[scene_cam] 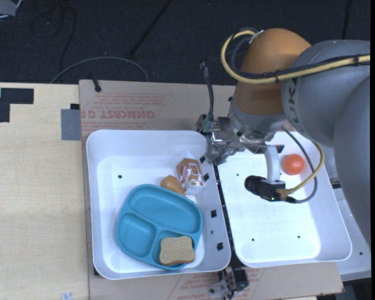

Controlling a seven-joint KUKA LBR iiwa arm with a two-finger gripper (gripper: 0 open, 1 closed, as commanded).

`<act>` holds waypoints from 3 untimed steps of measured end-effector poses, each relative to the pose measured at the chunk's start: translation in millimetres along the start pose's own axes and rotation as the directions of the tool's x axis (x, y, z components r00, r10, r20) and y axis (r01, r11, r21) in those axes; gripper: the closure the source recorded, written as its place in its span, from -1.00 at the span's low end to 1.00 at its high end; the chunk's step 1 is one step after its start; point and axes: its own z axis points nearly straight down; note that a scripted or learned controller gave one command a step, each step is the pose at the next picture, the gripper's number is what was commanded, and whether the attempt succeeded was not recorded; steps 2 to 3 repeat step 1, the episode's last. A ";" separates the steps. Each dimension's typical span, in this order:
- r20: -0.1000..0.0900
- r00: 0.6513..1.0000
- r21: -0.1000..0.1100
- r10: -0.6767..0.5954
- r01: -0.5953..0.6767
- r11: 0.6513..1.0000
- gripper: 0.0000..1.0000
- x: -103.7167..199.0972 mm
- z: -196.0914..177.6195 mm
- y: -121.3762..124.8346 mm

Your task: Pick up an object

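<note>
Two white bins are set side by side on the pale desk point(31, 186), with a sheet of brown cardboard point(144, 108) laid under them. The grey arm point(325, 74) is reached in from the right. Its end effector point(214, 145) is held over the back part of the wall where the two bins meet. Whether the end effector is open or closed cannot be told.

In the left bin point(90, 199) a blue plate point(150, 220) with three parts is laid toward the front. A tan slice of bread point(177, 250) is set in the plate's front right part. Just behind the plate a small brown roll point(172, 184) is seen, touching the plate's rim. A clear packet point(190, 172) with a brown snack inside is laid right beside the roll, close to the bin's right wall and near the end effector.

In the right bin point(300, 255) an orange ball point(293, 164) is seen toward the back, on the bin's white floor, partly tucked under the arm.
</note>
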 end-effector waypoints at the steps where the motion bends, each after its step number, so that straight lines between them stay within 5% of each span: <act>1: 0.001 1.000 -0.004 0.001 -0.001 1.000 1.00 42.1 1.8 6.6; 3: 0.001 1.000 -0.004 0.001 -0.001 1.000 1.00 42.1 1.8 6.6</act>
